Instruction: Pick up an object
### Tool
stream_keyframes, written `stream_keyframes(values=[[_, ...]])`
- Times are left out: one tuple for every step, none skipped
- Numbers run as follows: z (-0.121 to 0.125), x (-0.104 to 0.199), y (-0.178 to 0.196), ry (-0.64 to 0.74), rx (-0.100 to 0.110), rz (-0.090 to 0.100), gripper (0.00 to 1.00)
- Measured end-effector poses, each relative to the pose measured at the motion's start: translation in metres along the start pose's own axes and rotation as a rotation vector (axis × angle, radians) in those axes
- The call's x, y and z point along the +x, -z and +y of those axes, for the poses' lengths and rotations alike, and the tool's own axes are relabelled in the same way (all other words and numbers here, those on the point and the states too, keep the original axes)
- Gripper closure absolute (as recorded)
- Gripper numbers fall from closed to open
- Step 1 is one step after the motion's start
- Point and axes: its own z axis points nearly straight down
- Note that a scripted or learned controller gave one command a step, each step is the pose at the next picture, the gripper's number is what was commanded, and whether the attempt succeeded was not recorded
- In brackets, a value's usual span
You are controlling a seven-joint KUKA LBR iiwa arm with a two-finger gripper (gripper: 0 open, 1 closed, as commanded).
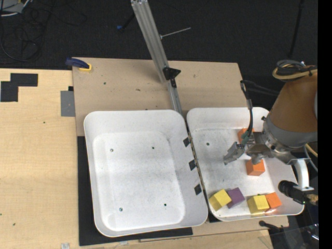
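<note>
Camera view: arm low over the right bin (218, 123), blocks scattered beneath it.

Nearest lie a yellow block (220, 198) touching a purple block (236, 195), then a second yellow block (258, 204) against an orange one (273, 200). Farther in, the orange cube (255, 167) sits just under the gripper (244, 152); whether its fingers are spread or closed I cannot tell. The cube looks light, stiff and flat-sided, best pinched across opposite faces. Beyond, the left bin (104, 126).

A robotics lab: a plywood bench (129, 87) with white bins (98, 123), an aluminium strut (150, 32) and loose cables (21, 14).
</note>
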Motion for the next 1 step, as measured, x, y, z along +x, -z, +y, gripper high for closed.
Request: stream_keyframes(values=[[0.0,-0.0007,0.0002,-0.004,-0.001,-0.001,0.0]])
